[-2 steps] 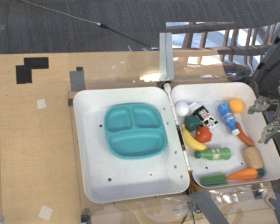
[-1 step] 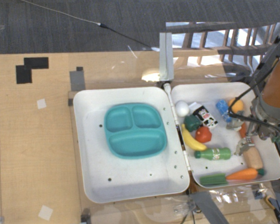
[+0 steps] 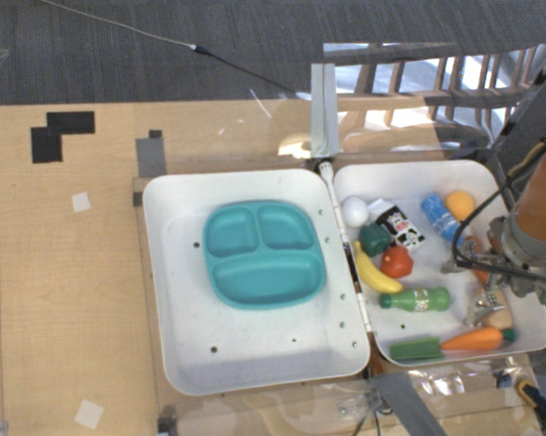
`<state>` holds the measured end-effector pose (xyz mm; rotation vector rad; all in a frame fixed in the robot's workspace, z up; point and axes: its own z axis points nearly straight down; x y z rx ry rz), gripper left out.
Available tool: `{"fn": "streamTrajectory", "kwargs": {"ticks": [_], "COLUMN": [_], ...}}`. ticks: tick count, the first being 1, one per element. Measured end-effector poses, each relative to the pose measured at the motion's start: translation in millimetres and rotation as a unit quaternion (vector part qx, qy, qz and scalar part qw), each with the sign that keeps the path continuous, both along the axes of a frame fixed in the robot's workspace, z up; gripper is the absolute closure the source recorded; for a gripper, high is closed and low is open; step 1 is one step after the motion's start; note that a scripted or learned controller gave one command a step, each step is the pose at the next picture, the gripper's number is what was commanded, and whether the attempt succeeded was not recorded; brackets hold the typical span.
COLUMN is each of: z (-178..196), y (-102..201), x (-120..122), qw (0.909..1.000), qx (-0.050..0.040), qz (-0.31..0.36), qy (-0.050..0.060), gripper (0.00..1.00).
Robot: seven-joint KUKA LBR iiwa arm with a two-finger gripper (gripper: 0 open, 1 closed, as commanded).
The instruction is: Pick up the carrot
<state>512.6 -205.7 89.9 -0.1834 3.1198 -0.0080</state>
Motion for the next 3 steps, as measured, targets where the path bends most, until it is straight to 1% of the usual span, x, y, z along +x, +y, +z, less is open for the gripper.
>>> {"fn": "streamTrajectory", "kwargs": {"ticks": [1,2,3], "z": [-2,-4,12], "y": [0,-5,-4], "x": [113,149,157], "qw": [0.999,0.9935,0.9939], "qx": [0.0018,0.0023,0.0001], "qz": [-0.045,-0.111,-0.11], "qy": [0.006,0.026,0.004], "gripper": [0.0,0.0,1.0]}}
